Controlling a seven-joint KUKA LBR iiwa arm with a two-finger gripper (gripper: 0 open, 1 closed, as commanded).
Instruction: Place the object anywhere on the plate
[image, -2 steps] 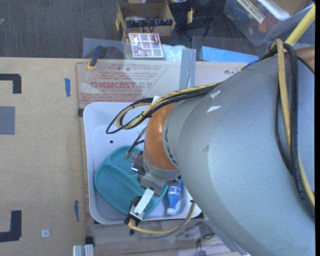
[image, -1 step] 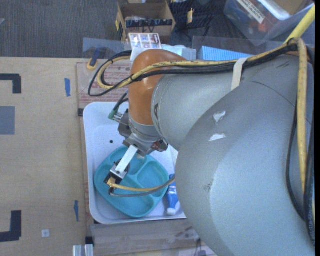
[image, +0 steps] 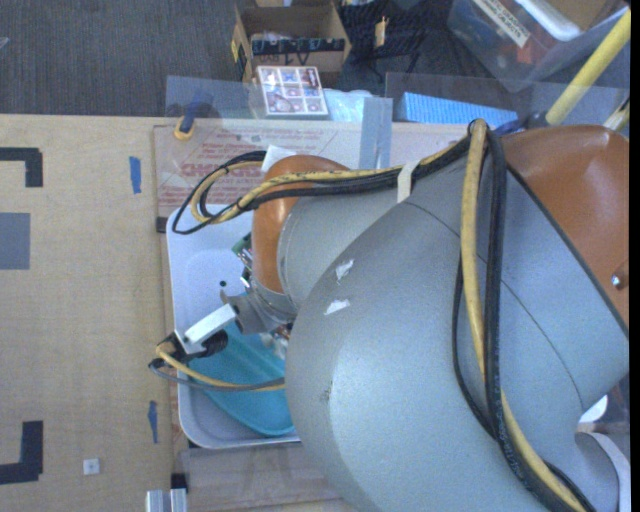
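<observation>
A blue plate (image: 238, 392) lies in the near end of the white bin (image: 195, 268), partly under the arm. The grey arm with its orange band (image: 272, 222) reaches over this bin and hides most of it. My gripper (image: 248, 303) hangs below the band, just above the plate's far edge, and the wrist covers its tip. A white bracket (image: 207, 333) with a yellow cable sticks out to its left over the plate. A small green piece (image: 243, 246) peeks out at the wrist's left edge; I cannot tell what it is.
The wooden bench top (image: 80, 300) runs to the left of the bin, with black and blue tape marks. A cardboard box (image: 290, 40) and a printed card (image: 292, 90) sit beyond the bin's far end. Black and yellow cables (image: 225, 190) loop over the bin's far side.
</observation>
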